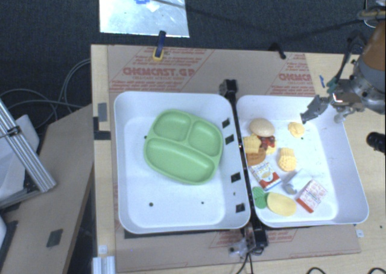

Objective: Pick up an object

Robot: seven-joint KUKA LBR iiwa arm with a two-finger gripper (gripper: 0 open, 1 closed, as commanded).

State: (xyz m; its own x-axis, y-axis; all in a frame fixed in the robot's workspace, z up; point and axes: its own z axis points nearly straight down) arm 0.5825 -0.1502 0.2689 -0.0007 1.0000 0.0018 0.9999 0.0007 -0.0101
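Note:
My gripper (326, 113) hangs over the upper right part of the right bin (344, 164), its two fingers spread open with nothing between them. One dark fingertip (309, 114) points down-left, just right of a small yellow piece (295, 128). Toy foods lie in that bin's left half: a tan bun (262, 127), a red-brown item (266, 142), a waffle-like piece (256, 157), a yellow crinkled piece (287, 160), a red-white packet (265, 175), a small grey item (289, 182), a green piece (258, 197), a yellow oval (281, 204) and a red-white box (312, 195).
The left bin (129, 164) holds a green divided plate (183, 146). A black divider strip (236, 146) runs between the bins. The grey arm (371, 79) comes in from the right edge. A metal sheet (143, 1) lies behind the bench.

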